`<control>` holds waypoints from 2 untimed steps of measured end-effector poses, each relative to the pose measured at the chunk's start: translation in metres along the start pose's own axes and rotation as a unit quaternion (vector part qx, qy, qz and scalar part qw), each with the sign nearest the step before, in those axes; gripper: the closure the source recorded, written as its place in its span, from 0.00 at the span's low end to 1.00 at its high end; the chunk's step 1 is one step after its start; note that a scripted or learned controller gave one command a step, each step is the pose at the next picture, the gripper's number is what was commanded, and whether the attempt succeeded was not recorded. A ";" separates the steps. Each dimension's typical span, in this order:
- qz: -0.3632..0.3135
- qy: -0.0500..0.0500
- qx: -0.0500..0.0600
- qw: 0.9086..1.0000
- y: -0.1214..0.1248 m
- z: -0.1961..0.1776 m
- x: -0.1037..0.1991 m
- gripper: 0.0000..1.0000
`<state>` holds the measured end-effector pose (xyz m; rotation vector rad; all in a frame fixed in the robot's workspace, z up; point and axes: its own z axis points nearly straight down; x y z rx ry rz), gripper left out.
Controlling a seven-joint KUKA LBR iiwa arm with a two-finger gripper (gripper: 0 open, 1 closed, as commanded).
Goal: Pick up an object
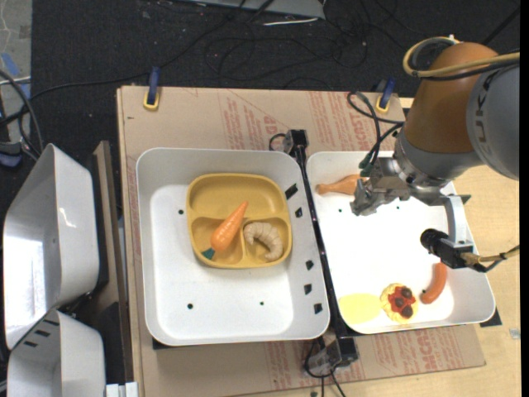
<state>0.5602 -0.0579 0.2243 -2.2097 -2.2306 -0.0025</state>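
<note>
Hanging over the far-left corner of the right bin (463,246), the gripper (368,198) sits just beside the toy chicken drumstick (337,187), so it should drop straight down and squeeze gently, though I cannot tell how it is set.

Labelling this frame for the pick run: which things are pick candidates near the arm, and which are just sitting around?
In play, right bin:
pincer
drumstick beside the pincer
sausage
small pizza
yellow disc

Lying about, left bin:
yellow divided plate
carrot on the plate
shrimp on the plate
</note>
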 end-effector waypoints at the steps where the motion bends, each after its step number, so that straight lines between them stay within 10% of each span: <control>1: 0.000 0.000 0.001 1.000 0.002 0.008 0.054 1.00; 2: 0.000 0.000 -0.001 1.000 0.013 0.013 0.111 1.00</control>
